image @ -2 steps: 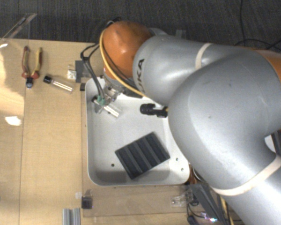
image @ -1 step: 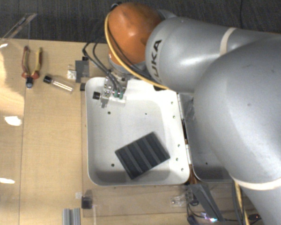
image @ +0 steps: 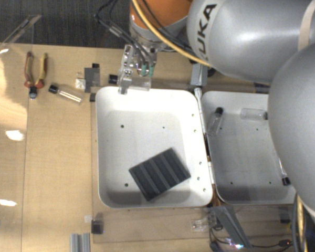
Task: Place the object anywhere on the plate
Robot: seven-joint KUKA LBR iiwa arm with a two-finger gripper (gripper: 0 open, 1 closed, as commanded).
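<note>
At the 12 o'clock rim of the left bin point(image: 102, 140) we see the gripper point(image: 136, 72); we cannot tell its state, and nothing shows in it. We find the dark ribbed slab point(image: 159, 174) (we take it for the plate) flat near the bin's 6 o'clock wall. We cannot identify the object to place. Risk: descending here strikes the rim, well apart from the slab.

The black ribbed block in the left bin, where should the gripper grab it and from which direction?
Probably from straight above: the black ribbed block lies flat and skewed on the floor of the left bin. Close across its shorter width, fingers turned to match its tilt, clear of the near wall.
</note>
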